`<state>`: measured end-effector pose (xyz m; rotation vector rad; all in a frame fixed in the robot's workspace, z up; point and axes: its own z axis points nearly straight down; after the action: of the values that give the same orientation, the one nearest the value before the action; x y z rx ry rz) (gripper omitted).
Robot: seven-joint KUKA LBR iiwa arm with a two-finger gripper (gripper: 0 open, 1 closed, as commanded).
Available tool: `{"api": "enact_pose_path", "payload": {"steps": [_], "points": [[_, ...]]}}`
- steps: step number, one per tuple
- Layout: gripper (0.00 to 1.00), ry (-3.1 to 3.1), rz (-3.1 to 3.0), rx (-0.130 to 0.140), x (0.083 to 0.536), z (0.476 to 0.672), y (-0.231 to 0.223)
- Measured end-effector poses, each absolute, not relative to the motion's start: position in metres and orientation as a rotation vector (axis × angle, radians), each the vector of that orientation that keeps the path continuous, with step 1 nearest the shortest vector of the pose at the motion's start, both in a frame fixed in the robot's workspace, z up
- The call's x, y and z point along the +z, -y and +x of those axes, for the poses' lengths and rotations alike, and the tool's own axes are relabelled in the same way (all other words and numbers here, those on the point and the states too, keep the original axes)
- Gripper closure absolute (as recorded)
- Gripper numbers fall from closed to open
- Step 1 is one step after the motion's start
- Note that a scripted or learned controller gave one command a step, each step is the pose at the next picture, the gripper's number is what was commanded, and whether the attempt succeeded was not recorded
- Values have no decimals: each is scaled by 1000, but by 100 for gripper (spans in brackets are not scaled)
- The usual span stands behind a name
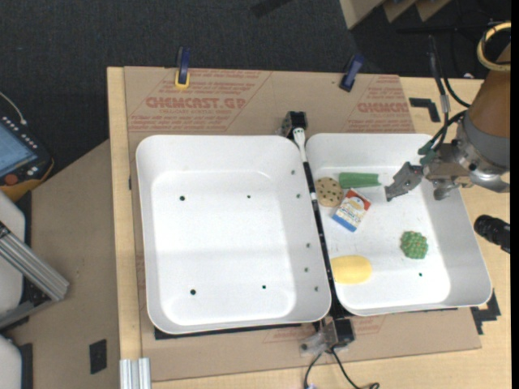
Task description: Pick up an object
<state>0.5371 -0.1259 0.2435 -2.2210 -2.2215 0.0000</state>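
Note:
The right bin [454,294] holds several small objects. A green block [358,180] lies near its back, with a tan round disc [328,190] to its left. A red, white and blue packet [352,211] sits just in front of them. A green bumpy ball [414,245] rests toward the right, and a yellow rounded object [351,270] lies at the front left. My gripper [420,190] hangs over the back right of this bin, open, with nothing between its fingers. Its left finger [401,183] is just right of the green block.
The left bin [162,217] stands beside the right one, their rims meeting at a black divider [312,209]. Both sit on a cardboard sheet [243,96] held by clamps at the back. Cables run near the arm at the right.

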Motion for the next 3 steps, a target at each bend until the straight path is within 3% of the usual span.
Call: {"api": "enact_pose_path", "payload": {"steps": [1, 3], "points": [[0, 2217, -2212, 7, 82, 539, 93], [0, 2222, -2228, 0, 85, 564, 196]]}}
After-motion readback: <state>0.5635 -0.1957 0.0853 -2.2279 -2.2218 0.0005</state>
